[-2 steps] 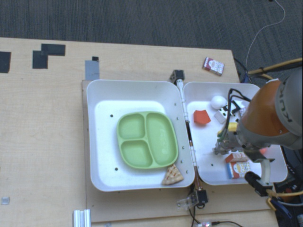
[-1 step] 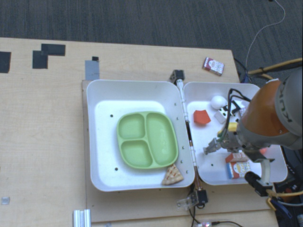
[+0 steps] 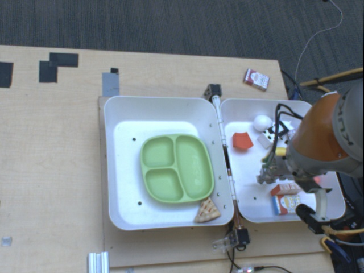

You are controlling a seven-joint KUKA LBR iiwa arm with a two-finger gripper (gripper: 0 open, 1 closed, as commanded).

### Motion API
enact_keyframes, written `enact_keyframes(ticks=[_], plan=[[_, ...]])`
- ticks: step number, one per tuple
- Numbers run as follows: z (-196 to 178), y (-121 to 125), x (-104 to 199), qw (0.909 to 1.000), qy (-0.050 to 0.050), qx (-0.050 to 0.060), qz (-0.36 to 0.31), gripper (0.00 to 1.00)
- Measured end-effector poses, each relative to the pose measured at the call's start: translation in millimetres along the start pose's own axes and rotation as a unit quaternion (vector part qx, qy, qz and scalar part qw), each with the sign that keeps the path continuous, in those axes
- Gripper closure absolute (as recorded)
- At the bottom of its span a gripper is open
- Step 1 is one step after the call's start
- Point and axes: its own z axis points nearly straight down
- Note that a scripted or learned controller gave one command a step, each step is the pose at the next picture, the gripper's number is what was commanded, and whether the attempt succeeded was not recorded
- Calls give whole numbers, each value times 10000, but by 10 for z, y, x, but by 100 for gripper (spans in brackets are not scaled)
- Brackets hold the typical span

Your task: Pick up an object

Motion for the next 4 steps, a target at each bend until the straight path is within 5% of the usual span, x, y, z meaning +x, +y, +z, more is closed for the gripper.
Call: enact_keyframes(ticks=[1, 2, 3, 4], plan=[[0, 0, 0, 10000, 0, 0, 5, 0], [218, -43, 82, 10000, -11, 42, 20, 0], [103, -17, 88, 10000, -10, 12, 5, 100], [104, -17, 88, 10000, -10, 12, 8, 0]])
